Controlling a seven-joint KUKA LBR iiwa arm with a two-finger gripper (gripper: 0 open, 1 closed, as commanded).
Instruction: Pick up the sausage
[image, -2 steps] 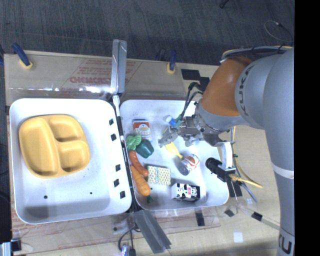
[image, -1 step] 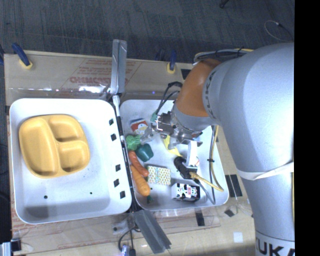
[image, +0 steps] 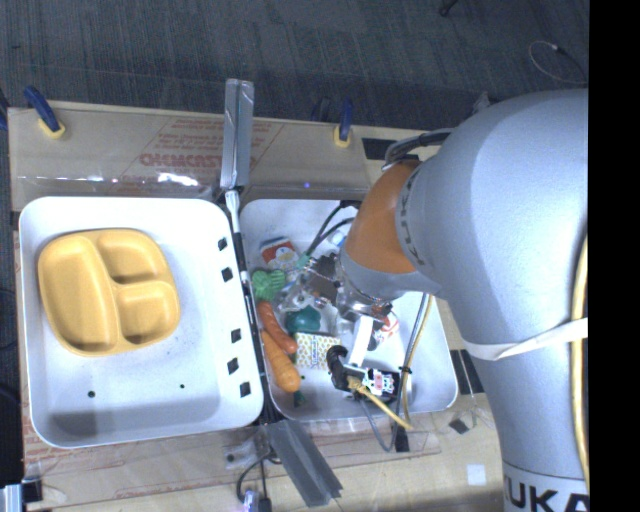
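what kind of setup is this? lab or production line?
Probably a robot manipulation lab bench, not production: a KUKA arm over two shallow white bins, toy food such as a sausage in the right bin, a yellow divided tray in the left, loose cabling.

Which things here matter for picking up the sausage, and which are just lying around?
For the job:
- sausage, long and orange-brown, by the right bin's left wall
- hand, low in the right bin among the items

Lying about:
- yellow divided tray in the left bin
- green toy just above the sausage
- teal item
- patterned packet
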